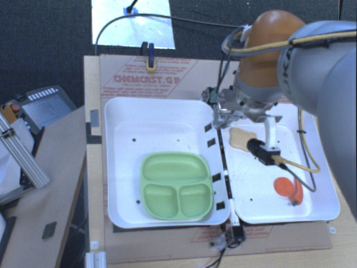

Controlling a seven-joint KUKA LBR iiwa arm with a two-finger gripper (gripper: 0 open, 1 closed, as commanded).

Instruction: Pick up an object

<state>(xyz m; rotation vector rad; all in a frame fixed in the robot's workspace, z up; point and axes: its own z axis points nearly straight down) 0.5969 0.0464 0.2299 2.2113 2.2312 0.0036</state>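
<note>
**Robot arm poised over two bins**

The arm (318, 66) is reaching in, its gripper (224, 114) hanging over the divider (220, 149); open or closed, I cannot tell. A green plate (177, 184) is lying in the left bin (122, 127); a tan piece (241, 138) and orange toy (287, 187) are waiting in the right bin (259, 206). Likely approaching; next, lowering onto one. Cardboard (184, 71) is showing "CHEMCAST GP".

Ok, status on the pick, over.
Gripper over the divider, far end, no hold visible. Tan flat piece beside it in right bin, orange piece nearer. Green tray in left bin, out of the way.
</note>
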